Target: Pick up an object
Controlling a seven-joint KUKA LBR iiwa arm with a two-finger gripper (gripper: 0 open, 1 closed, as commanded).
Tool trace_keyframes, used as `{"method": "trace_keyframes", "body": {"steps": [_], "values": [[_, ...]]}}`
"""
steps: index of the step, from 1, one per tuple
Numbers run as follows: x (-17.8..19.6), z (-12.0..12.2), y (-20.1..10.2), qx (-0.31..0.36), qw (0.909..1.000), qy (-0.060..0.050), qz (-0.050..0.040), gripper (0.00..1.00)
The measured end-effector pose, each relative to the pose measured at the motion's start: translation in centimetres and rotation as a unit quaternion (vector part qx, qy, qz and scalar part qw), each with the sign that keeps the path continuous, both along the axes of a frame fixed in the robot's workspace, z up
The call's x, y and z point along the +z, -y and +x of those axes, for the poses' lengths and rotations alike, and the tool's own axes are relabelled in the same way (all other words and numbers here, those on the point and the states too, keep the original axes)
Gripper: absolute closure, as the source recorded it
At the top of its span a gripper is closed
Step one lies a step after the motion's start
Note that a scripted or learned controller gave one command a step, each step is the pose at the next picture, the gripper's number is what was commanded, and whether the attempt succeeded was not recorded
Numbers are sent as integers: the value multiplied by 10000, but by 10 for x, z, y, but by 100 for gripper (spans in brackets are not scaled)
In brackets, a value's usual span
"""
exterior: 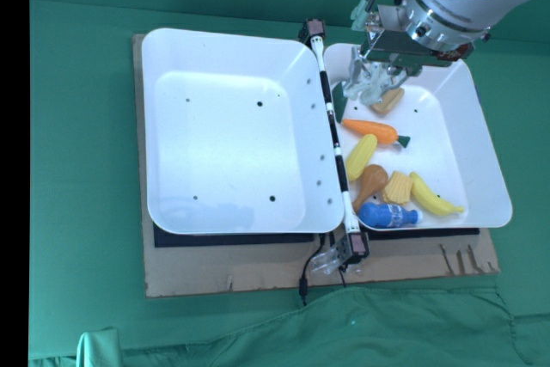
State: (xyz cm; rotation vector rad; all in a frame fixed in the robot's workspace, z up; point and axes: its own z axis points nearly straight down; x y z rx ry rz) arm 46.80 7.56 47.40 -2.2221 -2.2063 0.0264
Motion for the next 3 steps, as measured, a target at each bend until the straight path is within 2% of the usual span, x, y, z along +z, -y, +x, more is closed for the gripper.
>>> {"method": "trace_keyframes", "body": {"steps": [1,2,3], "values": [[37,1,-18,22,9999,101,23,100],[-137,-1,-3,3,10000,-1,0,100],[-157,24,93,-37,10000,61,8,100]]}}
